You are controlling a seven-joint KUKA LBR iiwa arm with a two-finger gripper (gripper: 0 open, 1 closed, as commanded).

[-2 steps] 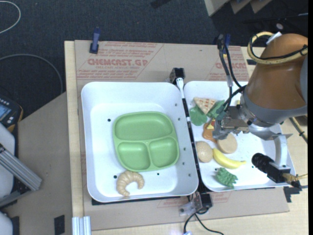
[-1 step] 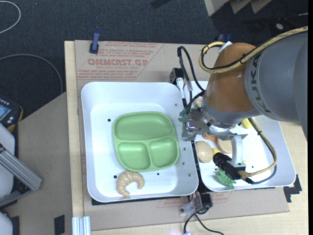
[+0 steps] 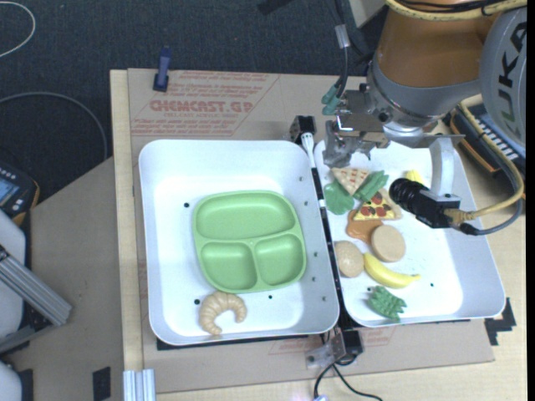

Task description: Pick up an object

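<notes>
The left bin (image 3: 159,224) holds a green divided tray (image 3: 248,241) and a croissant (image 3: 222,311). The right bin (image 3: 476,286) holds pizza slices (image 3: 374,210), a banana (image 3: 389,272), and round buns (image 3: 388,243). The gripper (image 3: 347,144) hovers upper centre; the wrist above hides its tip.

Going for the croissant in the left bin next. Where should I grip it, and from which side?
Probably across the thick middle of the croissant, coming straight down. It lies flat and alone on the left bin floor, just below the green tray, horns curling downward. The middle is the widest, roundest part, and the space around it should leave room for the gripper.
</notes>
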